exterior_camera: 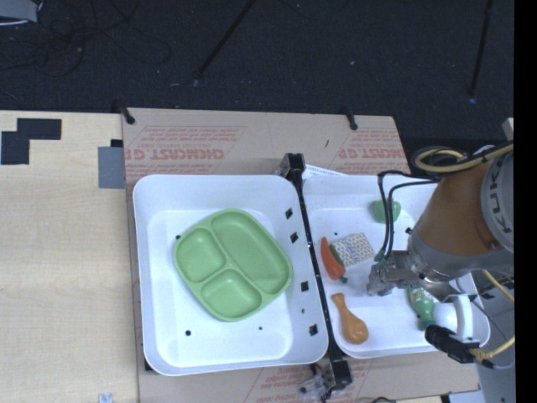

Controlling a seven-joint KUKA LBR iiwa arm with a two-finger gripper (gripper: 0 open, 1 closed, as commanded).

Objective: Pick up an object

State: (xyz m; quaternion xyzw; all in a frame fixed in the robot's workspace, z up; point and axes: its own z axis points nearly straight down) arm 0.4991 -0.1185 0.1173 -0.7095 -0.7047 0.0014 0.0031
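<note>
I am bringing the gripper down mid right bin; I cannot tell its state. It is risking nudging the orange drumstick toy toward the front wall.

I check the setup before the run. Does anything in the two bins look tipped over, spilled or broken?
Nothing stands out. The green divided plate lies flat in the left bin. The orange toy, carrot and patterned block lie loose in the right bin, unbroken.

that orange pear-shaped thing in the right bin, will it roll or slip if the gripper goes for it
The orange pear-shaped object looks rounded and smooth, so it may well roll or pivot when nudged. Its tapered neck could slip from the fingers; the fatter end probably resists closing.
</note>
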